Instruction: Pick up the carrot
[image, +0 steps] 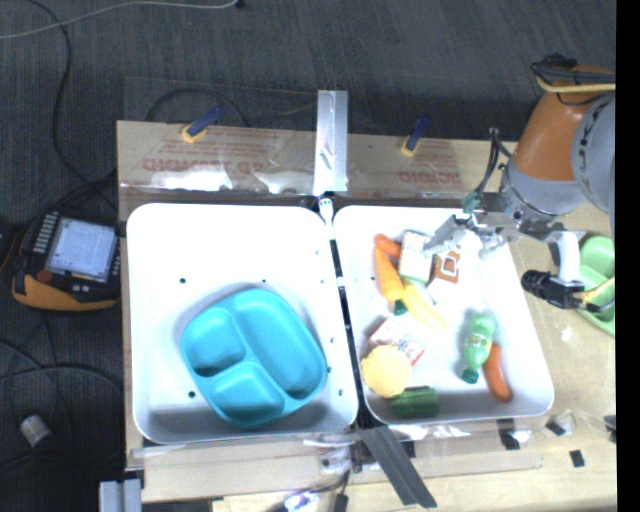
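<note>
Both bins (150, 300) look like smooth white plastic with a slight sheen. The turquoise tray (252, 355) in the left one is glossy plastic (light glints along its dividers). In the right bin, the carrot (388, 272) and the green bottle (477, 345) have a smooth, toy-like plastic finish. The board (250, 160) at the far side looks like matt brown cardboard under shiny clear film.

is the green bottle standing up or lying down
Lying down: the green bottle lies flat on the right bin's floor, cap toward the near rim, beside an orange carrot.
</note>
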